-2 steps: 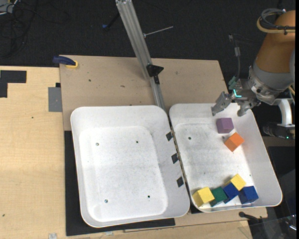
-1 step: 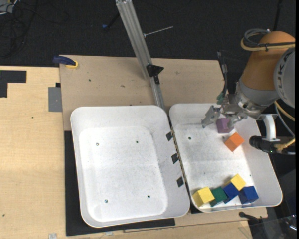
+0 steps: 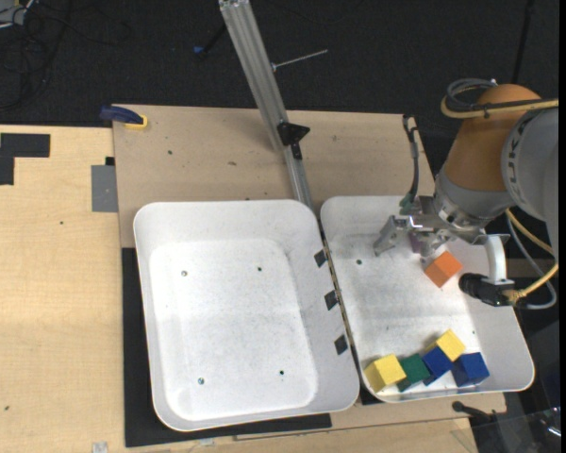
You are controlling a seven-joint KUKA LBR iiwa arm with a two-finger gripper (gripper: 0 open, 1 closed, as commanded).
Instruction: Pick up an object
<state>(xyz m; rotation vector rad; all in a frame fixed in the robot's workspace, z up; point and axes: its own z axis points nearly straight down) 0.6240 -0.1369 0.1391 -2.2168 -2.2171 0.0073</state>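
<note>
The arm (image 3: 495,149), grey with an orange band above the wrist, is seen reaching in from the right over the right-hand bin (image 3: 377,310). The gripper (image 3: 417,235) is positioned above the upper part of that bin; whether it is released or clenched cannot be told from this view. An orange block (image 3: 443,269) is shown just below and to the right of the gripper (whether it is touched by the gripper or lies apart on the bin floor cannot be told). At the bin's lower edge a cluster of blocks is gathered: a yellow block (image 3: 389,371), a green block (image 3: 415,369), a blue block (image 3: 436,360), a second yellow block (image 3: 450,343) and a second blue block (image 3: 470,368). The left-hand bin (image 3: 170,243) is set alongside, with a slanted metal rail (image 3: 260,83) rising behind both.
</note>
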